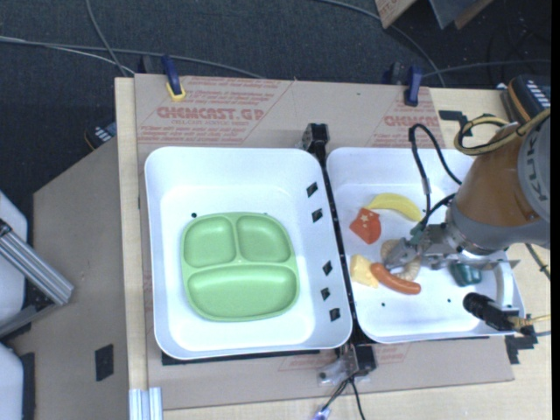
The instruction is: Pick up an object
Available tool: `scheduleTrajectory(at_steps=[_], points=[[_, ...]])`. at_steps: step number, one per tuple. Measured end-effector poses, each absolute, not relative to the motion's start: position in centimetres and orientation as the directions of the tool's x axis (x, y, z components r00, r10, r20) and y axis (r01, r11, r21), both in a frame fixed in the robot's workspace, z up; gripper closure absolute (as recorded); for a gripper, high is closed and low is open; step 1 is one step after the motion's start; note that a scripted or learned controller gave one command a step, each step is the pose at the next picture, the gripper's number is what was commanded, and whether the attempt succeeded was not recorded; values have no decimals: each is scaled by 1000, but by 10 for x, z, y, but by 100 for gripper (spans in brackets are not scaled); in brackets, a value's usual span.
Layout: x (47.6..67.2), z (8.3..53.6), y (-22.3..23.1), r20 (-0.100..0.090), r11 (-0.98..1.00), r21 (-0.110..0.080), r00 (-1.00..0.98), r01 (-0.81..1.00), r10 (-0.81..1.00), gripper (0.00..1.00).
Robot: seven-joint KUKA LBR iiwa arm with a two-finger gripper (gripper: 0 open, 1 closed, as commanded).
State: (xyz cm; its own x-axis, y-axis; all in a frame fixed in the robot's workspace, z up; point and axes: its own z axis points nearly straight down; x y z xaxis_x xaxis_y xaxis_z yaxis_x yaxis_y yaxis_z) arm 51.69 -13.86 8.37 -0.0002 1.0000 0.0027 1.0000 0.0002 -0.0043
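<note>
Sausage: you'll find a red-orange toy sausage [395,280] lying in the right bin [420,322], touching the gripper [404,254].
Gripper: lowered just above the sausage; whether it's spread, you cannot tell.
Neighbours: yellow wedge [362,269] touching it, strawberry [367,227] and banana [395,205] near.
Left bin [166,234]: green divided plate [240,264].

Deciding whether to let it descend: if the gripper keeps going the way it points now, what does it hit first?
Most likely the red sausage-shaped toy, lying just under and left of the gripper in the right bin. The pale yellow piece is next. Depth is hard to judge from above.
</note>
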Motion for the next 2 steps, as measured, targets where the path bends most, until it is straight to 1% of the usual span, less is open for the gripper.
scheduleTrajectory(at_steps=[1,2], points=[[518,96,-139,2,0,-1,0,1000,1000,100],[522,140,-144,-1,0,5,0,1000,1000,100]])
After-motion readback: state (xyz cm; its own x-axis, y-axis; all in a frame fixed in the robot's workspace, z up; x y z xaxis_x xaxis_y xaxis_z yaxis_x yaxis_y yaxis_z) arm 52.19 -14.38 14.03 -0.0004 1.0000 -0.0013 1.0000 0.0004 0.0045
